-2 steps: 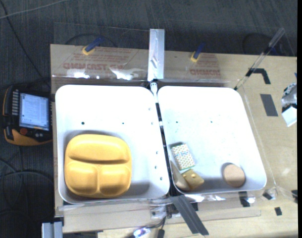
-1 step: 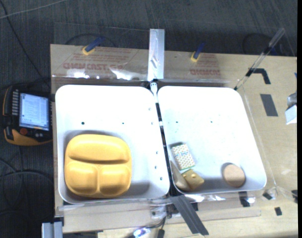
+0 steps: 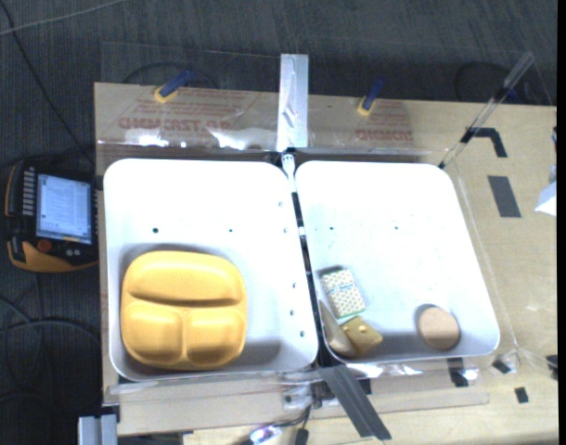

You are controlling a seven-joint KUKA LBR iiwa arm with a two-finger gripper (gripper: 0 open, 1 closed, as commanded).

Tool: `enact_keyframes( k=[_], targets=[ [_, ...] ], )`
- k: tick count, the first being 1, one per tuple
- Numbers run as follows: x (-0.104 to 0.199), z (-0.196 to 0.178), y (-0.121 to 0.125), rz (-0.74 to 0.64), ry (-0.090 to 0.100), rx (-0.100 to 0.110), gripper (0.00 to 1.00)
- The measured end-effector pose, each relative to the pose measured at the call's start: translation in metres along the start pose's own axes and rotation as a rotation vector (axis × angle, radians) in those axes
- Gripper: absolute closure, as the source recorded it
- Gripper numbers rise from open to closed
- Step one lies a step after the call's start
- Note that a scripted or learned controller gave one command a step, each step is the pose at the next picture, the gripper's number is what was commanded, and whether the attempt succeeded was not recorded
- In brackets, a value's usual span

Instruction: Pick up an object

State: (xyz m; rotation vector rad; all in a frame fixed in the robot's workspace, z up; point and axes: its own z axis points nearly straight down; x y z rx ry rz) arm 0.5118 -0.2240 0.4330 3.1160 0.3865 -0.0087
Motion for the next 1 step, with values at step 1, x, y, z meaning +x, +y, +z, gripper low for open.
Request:
enact_keyframes(
  k=[1],
  targets=[
    [0.0426, -0.0004, 0.0104, 0.037, 0.0, -0.001, 1.0]
  ],
)
